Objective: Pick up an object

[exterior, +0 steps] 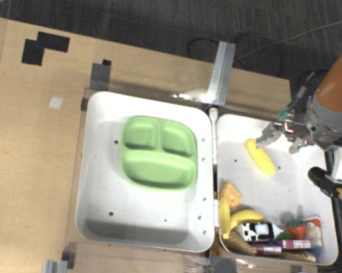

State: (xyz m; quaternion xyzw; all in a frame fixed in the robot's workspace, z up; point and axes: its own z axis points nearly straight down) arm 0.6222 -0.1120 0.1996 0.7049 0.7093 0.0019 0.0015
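Hovering over right bin (316,194), end effector (284,139) fingers apart, nothing between them. Yellow piece (261,158) lies just near-left; centre over it, align across its width, descend straight.

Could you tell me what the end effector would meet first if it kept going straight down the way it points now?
Probably the bare floor of the right bin. The end effector is open and points down, beside the corn rather than over it, though depth is unclear from this view.
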